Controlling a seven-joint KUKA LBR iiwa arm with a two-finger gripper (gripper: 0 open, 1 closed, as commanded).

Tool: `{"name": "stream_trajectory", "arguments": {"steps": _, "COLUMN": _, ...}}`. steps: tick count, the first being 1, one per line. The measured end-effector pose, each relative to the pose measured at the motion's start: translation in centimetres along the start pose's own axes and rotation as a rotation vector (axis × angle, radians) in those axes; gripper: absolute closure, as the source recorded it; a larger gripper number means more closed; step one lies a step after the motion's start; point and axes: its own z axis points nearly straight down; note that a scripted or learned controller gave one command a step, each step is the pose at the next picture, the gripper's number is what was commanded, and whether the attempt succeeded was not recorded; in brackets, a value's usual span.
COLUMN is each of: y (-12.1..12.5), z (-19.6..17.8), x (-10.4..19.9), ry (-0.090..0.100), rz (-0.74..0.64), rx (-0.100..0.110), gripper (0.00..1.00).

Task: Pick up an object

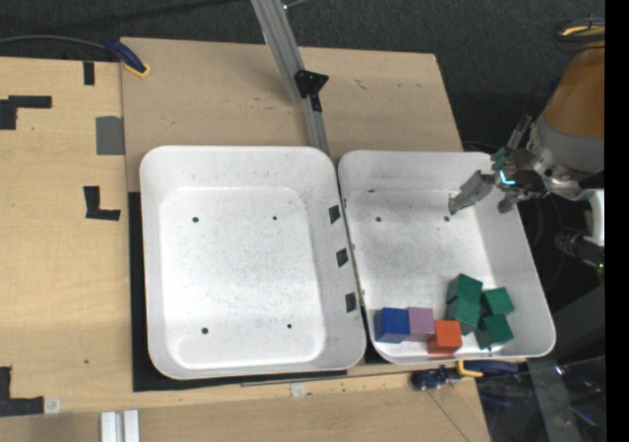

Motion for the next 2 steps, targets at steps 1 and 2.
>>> {"name": "stream_trajectory", "arguments": {"steps": 1, "y": 0.1, "z": -0.3, "x": 0.0, "ry": -0.002, "rz": -0.002, "rx": -0.005, "gripper": 0.00}}
{"name": "stream_trajectory", "arguments": {"steps": 2, "y": -0.1, "z": 5.9, "x": -0.6, "ry": -0.001, "rz": 0.000, "rx": 0.001, "gripper": 0.00}}
